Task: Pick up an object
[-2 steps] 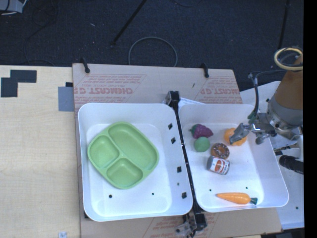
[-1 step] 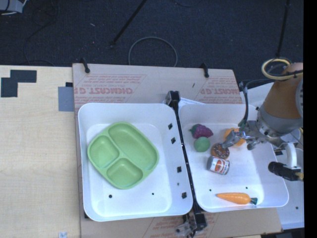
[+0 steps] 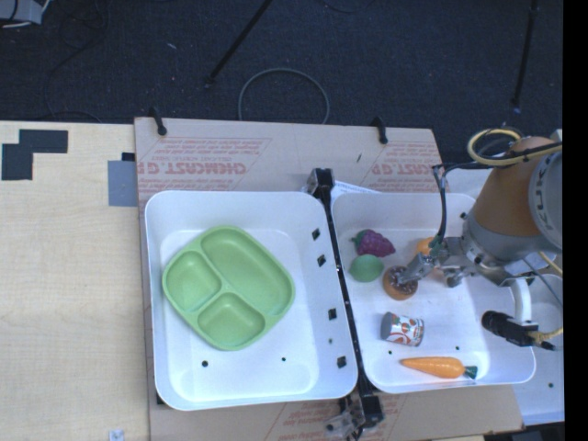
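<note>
You see the gripper [image 3: 411,269] low in the right bin [image 3: 514,370], touching the brown disc [image 3: 400,286]; finger state unclear.

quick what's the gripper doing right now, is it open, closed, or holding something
Gripper: low in the right bin, beside the brown round object; open or closed cannot be told, and no held object can be seen.

Bins [image 3: 303,375]: both white. Plate [image 3: 228,286]: light green, three compartments. Grapes [image 3: 373,243]: purple. Ball [image 3: 366,268]: green. Disc [image 3: 401,288]: orange-brown. Can [image 3: 403,329]: white, red markings. Carrot [image 3: 432,367]: orange, green tip. Arm [image 3: 511,200]: grey, orange band. Bench [image 3: 64,283]: pale wood, grey patches. Cardboard [image 3: 230,159]: tan, red print.
</note>
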